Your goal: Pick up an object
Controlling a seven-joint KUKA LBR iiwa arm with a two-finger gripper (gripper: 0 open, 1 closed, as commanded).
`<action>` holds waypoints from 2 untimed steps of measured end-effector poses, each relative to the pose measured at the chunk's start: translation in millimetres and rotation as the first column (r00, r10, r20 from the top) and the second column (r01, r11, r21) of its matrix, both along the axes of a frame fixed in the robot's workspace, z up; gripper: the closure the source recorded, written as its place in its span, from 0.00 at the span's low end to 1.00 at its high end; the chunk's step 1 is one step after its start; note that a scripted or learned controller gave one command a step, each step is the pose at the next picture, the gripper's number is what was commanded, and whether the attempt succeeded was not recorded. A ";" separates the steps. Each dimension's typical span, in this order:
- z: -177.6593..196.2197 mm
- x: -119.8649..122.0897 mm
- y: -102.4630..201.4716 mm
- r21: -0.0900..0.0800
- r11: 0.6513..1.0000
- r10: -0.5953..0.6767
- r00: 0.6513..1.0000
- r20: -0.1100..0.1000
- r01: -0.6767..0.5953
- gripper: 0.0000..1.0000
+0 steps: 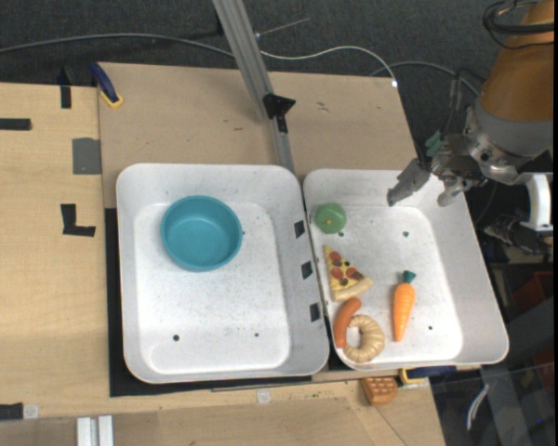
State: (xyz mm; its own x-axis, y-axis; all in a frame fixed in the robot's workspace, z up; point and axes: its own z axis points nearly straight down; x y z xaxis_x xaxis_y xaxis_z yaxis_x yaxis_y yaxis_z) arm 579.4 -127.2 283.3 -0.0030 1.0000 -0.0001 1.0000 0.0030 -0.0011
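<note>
The table (214, 119) carries two white bins: the left bin (149, 342) holds a blue bowl (201, 233), the right bin (465, 333) a carrot (403, 309), pizza slice (342, 272), doughnut (364, 338) and green piece (330, 217). The claw (429, 186) hangs over the right bin's far edge — fingers spread, pinching nothing.

A grey arm (511, 124) with an orange upper segment, black cables and dark grey jaws.
</note>
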 end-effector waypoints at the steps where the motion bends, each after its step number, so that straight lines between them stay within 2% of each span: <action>1: 0.1 0.0 -0.1 0.000 1.000 0.000 1.000 0.000 0.000 0.00; 2: -47.2 -4.6 7.3 0.000 1.000 -0.002 1.000 -0.005 0.002 0.00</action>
State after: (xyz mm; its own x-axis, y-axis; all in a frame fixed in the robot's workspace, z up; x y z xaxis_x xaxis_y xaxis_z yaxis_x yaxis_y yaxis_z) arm 574.8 -119.9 236.1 -0.0010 1.0000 0.0001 1.0000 0.0010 -0.0058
